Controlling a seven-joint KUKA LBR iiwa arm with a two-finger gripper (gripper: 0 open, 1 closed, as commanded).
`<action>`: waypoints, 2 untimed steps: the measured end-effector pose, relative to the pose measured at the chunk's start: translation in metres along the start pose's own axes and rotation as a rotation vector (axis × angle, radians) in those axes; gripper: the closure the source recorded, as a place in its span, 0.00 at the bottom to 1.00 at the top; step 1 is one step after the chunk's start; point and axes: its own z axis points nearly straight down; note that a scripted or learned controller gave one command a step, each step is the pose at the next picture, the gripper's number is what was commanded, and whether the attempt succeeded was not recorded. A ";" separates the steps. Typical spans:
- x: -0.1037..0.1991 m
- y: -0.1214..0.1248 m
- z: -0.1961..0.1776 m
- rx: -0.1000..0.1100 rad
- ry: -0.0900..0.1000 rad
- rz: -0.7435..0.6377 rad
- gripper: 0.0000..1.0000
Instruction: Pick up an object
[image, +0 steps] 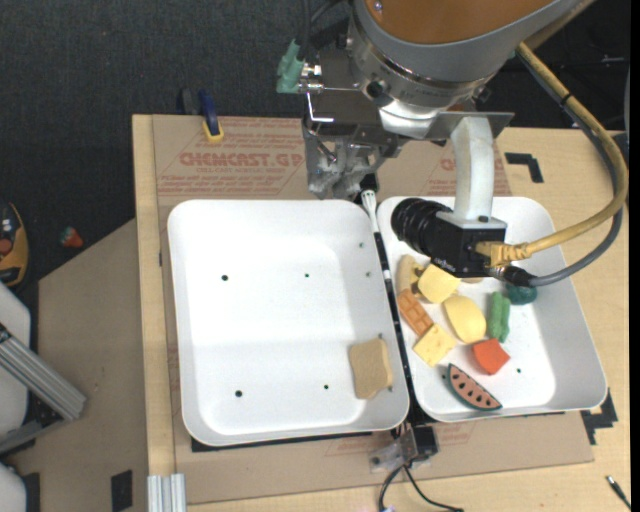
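1. While the arm (440, 40) reaches in over the far side of the surface (240, 135), the tool (340, 178) hangs just beyond the far rim of the left bin (260, 320), near the seam between the two bins.
2. Tool state: cannot be told. The tip is blurred and partly covered by the wrist above it.
3. Left bin: one tan slab (370, 368) lies flat in the near right corner, just beside the right wall.
4. Right bin (555, 330): a cluster of toy food pieces lies in the left and middle part.
5. Cluster layout:
   - A yellow chunk (438, 283) lies at the far end, with a yellow oval (465, 318) just nearer and touching or almost touching it.
   - A yellow wedge (433, 345) lies nearer again, close to the left wall.
   - An orange strip (413, 310) lies along the left wall, beside the yellow pieces.
   - A green stick (498, 318) lies to the right of the oval.
   - A red block (489, 355) lies just nearer than the stick.
   - A melon slice (470, 388) lies nearest the near rim, apart from the wedge.
6. All pieces rest in the bins, well apart from the tool.
7. A blue and yellow clamp (210, 115) sits at the far left edge of the surface.
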 end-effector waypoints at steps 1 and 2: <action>-0.002 0.000 0.000 0.000 0.000 0.003 0.00; -0.001 0.000 -0.011 -0.003 0.002 0.002 1.00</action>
